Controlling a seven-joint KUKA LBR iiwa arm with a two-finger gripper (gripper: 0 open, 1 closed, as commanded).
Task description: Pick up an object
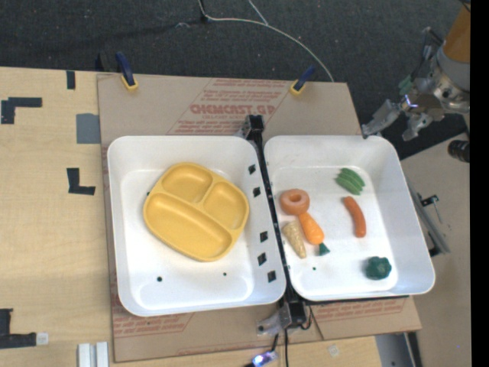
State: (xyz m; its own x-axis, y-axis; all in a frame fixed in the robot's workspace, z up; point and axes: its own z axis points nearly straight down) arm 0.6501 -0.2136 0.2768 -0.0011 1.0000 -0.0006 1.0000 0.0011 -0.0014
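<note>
The carrot (pixel 309 226) lay orange and tapered (green tip) in the right bin (pixel 382 155). The gripper (pixel 409 112) hung outside; its state was unclear.

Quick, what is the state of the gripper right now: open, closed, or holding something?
Gripper: its state cannot be told; it is beyond the right white bin's far corner.

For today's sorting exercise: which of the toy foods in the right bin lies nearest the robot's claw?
The light green pod, at the bin's far side. The claw hangs beyond that bin's far right corner; the sausage, carrot and the rest lie farther away.
</note>
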